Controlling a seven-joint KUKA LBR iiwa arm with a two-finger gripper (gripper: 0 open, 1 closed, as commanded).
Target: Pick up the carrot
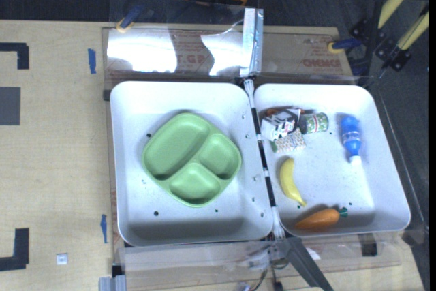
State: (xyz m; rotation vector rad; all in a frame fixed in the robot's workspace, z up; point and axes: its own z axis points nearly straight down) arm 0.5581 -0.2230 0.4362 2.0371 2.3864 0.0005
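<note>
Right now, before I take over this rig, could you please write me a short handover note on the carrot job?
Gripper: I cannot report its state from the camera view.
Carrot: lying on its side at the near edge of the right bin, green top pointing right, just below the tip of the banana.
Also in the right bin: a blue bottle, a small green can and a few small packets.
Left bin: holds a green divided plate.
Done: nothing yet; the carrot rests in the bin.
Left: reach in, grasp the carrot and lift it.
</note>
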